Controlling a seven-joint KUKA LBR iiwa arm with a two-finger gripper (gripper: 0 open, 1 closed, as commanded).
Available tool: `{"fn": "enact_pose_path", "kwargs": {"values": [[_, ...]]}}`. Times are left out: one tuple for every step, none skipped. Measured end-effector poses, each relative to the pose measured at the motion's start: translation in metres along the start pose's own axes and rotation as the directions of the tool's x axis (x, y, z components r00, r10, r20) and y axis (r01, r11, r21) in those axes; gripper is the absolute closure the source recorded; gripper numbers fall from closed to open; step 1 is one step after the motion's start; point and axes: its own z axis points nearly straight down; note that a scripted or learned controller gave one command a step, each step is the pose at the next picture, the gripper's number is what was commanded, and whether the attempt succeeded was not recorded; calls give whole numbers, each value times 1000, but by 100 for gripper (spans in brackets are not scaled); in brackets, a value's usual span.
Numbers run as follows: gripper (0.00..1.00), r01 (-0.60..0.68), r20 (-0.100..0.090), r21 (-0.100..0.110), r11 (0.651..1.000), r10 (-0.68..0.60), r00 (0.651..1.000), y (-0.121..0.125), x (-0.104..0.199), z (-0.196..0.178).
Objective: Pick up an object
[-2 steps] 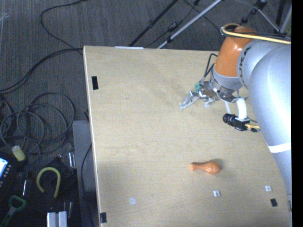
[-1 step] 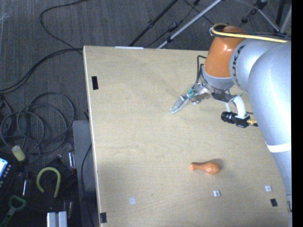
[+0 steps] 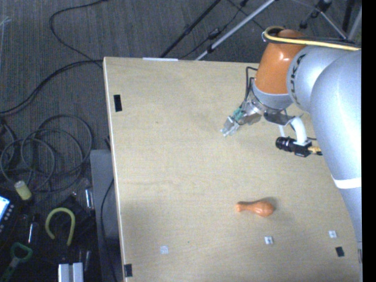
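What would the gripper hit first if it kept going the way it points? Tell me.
Probably the bare tabletop: the gripper points down-left, well away from the orange pear-shaped object. Depth is uncertain.

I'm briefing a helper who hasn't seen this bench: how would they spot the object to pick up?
Look at the tan bench top. Toward its near edge, well below the gripper, lies a small orange pear-shaped object, narrow end pointing left. It's the only orange item lying on the surface.
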Motion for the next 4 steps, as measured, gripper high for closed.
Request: {"fn": "enact_pose_path", "kwargs": {"values": [[0,0,0,0,1000,0,1000,0,0,0],[0,64,2,3,998,-64,998,-1,8,9],[100,62,1,1,998,-62,998,-1,8,0],[100,-76,-1,0,997,76,997,4,9,-65]]}}
